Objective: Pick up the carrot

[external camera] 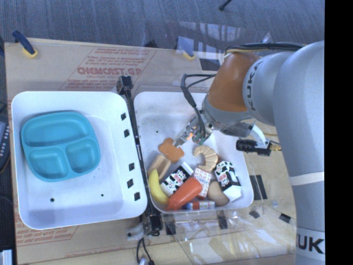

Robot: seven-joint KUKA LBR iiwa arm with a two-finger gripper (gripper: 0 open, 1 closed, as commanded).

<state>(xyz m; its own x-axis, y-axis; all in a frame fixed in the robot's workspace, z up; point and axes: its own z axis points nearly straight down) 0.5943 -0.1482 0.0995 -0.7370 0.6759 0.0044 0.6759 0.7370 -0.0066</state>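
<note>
My tool (190, 132) hangs low in the right bin (149, 106), near its middle; I cannot tell its state. The carrot (185, 194) lies apart from it at the bin's front edge, between a banana (156, 186) and toy cartons. The left bin (71, 211) holds a blue tray (58, 143).

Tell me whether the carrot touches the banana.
Touching. In the camera view the carrot lies against the banana's lower end with no gap, in the right bin.
</note>
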